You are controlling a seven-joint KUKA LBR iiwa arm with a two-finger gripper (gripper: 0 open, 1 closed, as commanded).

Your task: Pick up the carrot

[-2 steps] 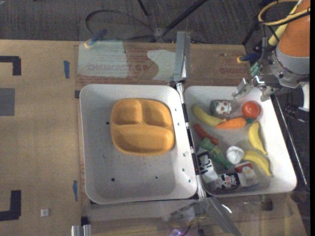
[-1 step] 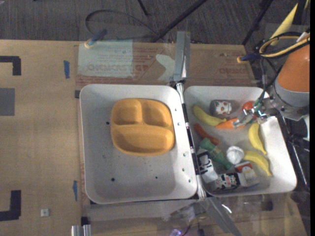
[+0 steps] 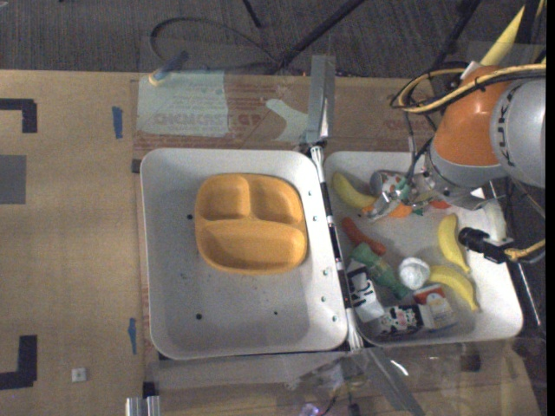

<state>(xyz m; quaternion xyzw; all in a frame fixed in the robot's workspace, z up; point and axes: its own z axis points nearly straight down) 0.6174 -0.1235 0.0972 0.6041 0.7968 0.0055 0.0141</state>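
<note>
Flat tan cardboard-coloured bench (image 3: pixel 69 258) beneath everything, marked with black corner tape and short blue strips.

Two shallow white bins side by side on it: left white bin (image 3: pixel 165 302) the wider in view, right white bin (image 3: pixel 499 323) crowded with small goods, a thin metal divider between them.

Grey arm with a broad orange band (image 3: pixel 473 133), reaching in from the right over the upper part of the right bin, yellow and black cables looped above it.

Orange three-compartment plastic plate (image 3: pixel 251 222) flat in the upper middle of the left bin, apart from its walls.

Three yellow toy bananas in the right bin: one (image 3: pixel 351 191) near the top left corner, one (image 3: pixel 448 241) upright toward the right, one (image 3: pixel 457 286) just below that.

Black-and-white printed carton (image 3: pixel 403 317) lying at the bin's lower edge.

Dark green bottle (image 3: pixel 386 271) on its side, just above the carton, a white round piece (image 3: pixel 414 273) beside it.

Orange-red carrot with a green end (image 3: pixel 360 235) lying slantwise on the floor of the right bin, close to the divider, between the top-left banana and the green bottle.

Two-finger gripper (image 3: pixel 395 202) up and to the right of the carrot, near but apart from it. Too blurred and cluttered to tell how far open, or whether closed on anything.
</note>
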